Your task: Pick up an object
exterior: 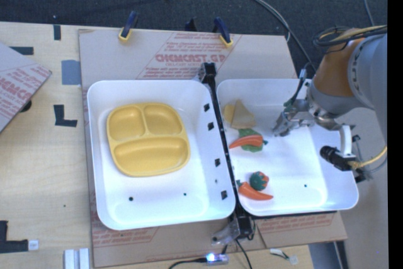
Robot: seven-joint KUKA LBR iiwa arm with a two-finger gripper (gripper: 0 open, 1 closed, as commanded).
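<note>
The right bin (315,198) holds a tan wedge-shaped piece (238,114) near its back left, an orange carrot with a green top (247,142) in the middle left, and a second carrot with a green and red piece (255,187) near the front. My gripper (284,125) hangs over the right bin, to the right of the first carrot and apart from it. Nothing shows between its fingers.
The left bin (101,198) holds a yellow divided plate (148,138). A black divider with clips (217,135) runs between the bins. The arm's grey and orange wrist (340,79) stands over the right bin's far right side. Cables cross the dark floor behind.
</note>
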